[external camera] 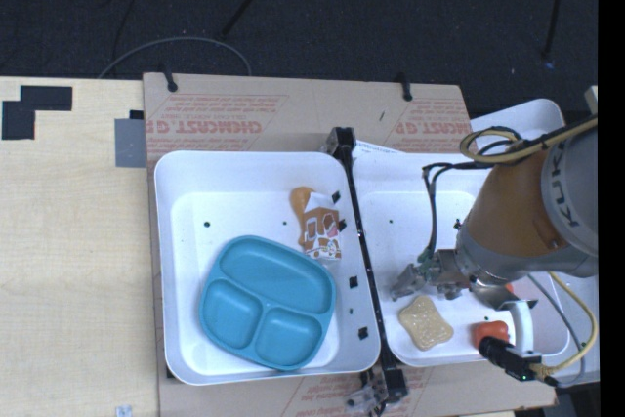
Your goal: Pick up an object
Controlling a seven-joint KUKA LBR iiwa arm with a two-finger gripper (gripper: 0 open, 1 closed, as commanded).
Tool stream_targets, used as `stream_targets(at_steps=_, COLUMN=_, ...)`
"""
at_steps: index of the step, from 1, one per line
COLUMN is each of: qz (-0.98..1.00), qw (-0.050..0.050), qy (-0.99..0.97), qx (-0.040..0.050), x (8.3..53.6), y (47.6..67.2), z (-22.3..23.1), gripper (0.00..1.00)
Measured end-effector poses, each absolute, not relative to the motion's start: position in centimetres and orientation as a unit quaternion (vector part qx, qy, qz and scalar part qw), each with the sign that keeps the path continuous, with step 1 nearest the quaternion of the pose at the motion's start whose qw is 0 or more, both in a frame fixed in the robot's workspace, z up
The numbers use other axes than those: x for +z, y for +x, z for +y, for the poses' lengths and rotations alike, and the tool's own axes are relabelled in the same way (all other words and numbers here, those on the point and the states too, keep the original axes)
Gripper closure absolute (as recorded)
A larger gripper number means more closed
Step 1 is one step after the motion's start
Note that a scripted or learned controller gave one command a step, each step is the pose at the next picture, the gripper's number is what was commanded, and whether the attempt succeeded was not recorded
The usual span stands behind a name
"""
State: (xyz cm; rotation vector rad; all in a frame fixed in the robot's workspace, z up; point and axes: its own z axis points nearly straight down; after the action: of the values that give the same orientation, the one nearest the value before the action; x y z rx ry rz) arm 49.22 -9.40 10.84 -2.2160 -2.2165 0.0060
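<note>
Toast-like piece [425,321] lies on the floor of the right bin [391,181], ungrasped. Claw [422,276] sits low, just above it; I cannot tell its state. Judging by this, the pick remains undone.

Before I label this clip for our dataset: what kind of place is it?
Probably a robotics lab's pick-testing bench: two white bins on cardboard, cables over dark carpet, and a toy-like blue divided tray and cracker as test objects.
</note>
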Motion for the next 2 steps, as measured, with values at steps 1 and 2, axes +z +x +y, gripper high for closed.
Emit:
stream_targets(at_steps=1, qz=-0.707, qw=0.002, qy=-0.707, qx=0.0012, x=8.7, y=49.2, z=-9.3, gripper=0.0)
stream_targets(at_steps=2, qz=-0.705, qw=0.001, qy=-0.71, qx=0.0002, x=9.9, y=49.3, z=-9.5, gripper=1.0)
